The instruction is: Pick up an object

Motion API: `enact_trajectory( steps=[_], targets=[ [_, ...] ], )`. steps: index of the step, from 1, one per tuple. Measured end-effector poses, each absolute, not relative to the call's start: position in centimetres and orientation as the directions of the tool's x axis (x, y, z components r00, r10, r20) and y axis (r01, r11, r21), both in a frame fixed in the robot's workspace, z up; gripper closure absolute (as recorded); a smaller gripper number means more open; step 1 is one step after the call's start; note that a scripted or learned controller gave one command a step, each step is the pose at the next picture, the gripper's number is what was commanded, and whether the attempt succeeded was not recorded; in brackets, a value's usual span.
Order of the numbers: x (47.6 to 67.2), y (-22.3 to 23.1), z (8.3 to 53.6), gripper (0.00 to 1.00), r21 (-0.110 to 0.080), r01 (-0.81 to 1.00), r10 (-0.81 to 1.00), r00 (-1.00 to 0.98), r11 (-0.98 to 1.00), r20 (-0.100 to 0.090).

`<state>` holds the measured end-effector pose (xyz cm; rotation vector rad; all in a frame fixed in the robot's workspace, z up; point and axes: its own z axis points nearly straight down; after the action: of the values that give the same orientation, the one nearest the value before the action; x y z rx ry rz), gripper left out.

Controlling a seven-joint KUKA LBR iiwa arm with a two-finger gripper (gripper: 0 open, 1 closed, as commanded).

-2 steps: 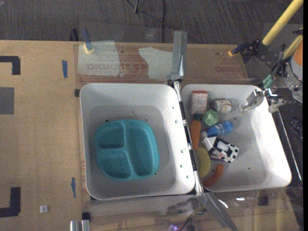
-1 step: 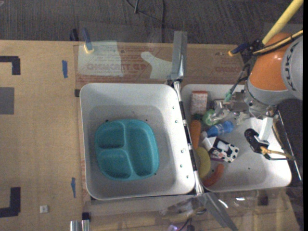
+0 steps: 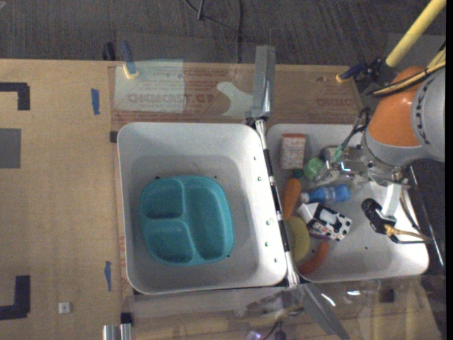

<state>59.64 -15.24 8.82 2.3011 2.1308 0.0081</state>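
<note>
Tan table (image 3: 56, 211) is carrying the left bin (image 3: 134, 140) and right bin (image 3: 407, 259) side by side, blue tape (image 3: 95, 102) sticking nearby.

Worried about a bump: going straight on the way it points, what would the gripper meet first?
Likely the green object close by the gripper, or the blue bottle next to it; depth is unclear.

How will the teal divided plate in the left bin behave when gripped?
The teal plate looks moulded, so probably stiff and light. It lies flat in the left bin, so rolling seems unlikely; its low rim may be hard to pinch.
</note>
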Motion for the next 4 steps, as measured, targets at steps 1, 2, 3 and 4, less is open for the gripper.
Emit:
enact_trajectory(
  steps=[1, 2, 3, 4],
  targets=[
    [59.7, -15.6, 10.0, 1.00, 0.013, 0.997, 0.997, 0.082, -0.082, -0.004],
    [59.7, -15.7, 10.0, 0.00, 0.012, 0.997, 0.997, 0.082, -0.082, -0.004],
    [59.8, -15.8, 11.0, 1.00, 0.016, 0.996, 0.996, 0.086, -0.086, -0.005],
    [62.3, -15.8, 8.9, 1.00, 0.007, 0.994, 0.994, -0.106, 0.106, -0.003]
  ],
)
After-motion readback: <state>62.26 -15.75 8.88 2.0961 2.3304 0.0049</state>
